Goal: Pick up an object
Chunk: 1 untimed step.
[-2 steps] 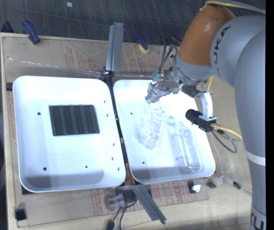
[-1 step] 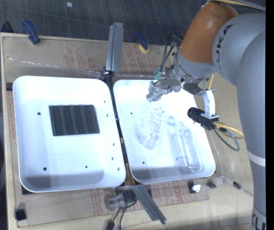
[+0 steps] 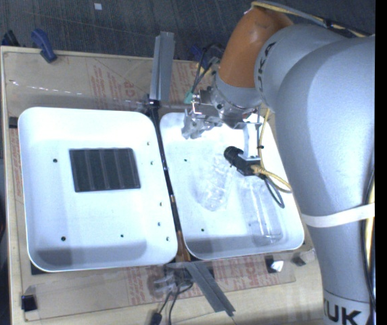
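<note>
**Ana:** Dark carpet-like flooring surrounds a pale wooden tabletop (image 3: pixel 78 80), and two shallow white bins sit on it side by side. What's in the left bin (image 3: pixel 38 181)?

**Ben:** A dark grey ribbed rectangular pad (image 3: pixel 105 169), lying flat a little above the bin's middle. A few small dark dots mark the bin floor around it.

**Ana:** And the right bin (image 3: pixel 187 235)?

**Ben:** Clear plastic items, hard to read against the white. One looks like a small transparent bottle (image 3: pixel 214 185) lying near the bin's centre. Another clear, longer piece (image 3: pixel 261 215) lies near the right wall, running toward the near corner.

**Ana:** Where is the arm?

**Ben:** The grey arm (image 3: pixel 322 114) comes in from the right and covers much of that side. Its orange band (image 3: pixel 244 46) sits above the wrist, and the claw (image 3: pixel 192 128) hangs over the far left corner of the right bin, close to the divider between the bins.

**Ana:** Is the claw apart or together?

**Ben:** I can't tell; its tips are small and blur into the white bin floor. Nothing is visibly between them.

**Ana:** So the bottle is apart from the claw?

**Ben:** Yes, it lies nearer the camera, below and right of the claw. A black part with a cable (image 3: pixel 242 161) hangs from the wrist between them.
</note>
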Motion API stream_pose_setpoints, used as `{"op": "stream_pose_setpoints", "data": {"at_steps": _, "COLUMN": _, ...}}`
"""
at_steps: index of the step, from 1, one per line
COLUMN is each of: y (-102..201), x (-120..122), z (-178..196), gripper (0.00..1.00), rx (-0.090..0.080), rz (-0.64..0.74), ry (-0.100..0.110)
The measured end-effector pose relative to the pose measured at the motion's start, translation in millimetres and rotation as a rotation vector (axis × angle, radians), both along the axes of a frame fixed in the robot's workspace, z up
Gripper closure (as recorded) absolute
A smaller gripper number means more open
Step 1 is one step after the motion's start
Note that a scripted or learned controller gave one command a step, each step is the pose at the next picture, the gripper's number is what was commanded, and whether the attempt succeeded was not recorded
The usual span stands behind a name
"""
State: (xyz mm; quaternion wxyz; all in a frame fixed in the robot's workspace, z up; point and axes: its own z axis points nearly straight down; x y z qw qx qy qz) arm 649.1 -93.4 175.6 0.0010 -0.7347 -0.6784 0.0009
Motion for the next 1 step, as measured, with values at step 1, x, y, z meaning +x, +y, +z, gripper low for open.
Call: {"op": "stream_pose_setpoints", "data": {"at_steps": 1, "y": 2.1, "x": -22.9, "z": -58.6, "gripper": 1.00, "rx": 0.000, "rz": -0.079, "ry": 0.002}}
